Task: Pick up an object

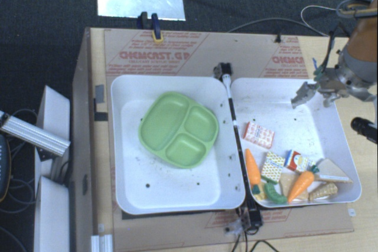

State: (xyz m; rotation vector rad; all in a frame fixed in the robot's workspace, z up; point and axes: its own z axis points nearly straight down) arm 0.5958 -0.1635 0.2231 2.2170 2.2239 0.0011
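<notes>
Heaped toys — two carrots (253, 167), a red-patterned packet (258, 134), small boxes — lie untouched in the right bin (339, 127), well below the tool (313, 94), which hovers over bare bin floor, fingers spread, pinching nothing; picking not yet begun, by my judgement.

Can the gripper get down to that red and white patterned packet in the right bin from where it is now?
Probably yes. The gripper hovers over the right bin's bare far end, and the packet lies flat and apart from the toy pile, nothing over it.
</notes>
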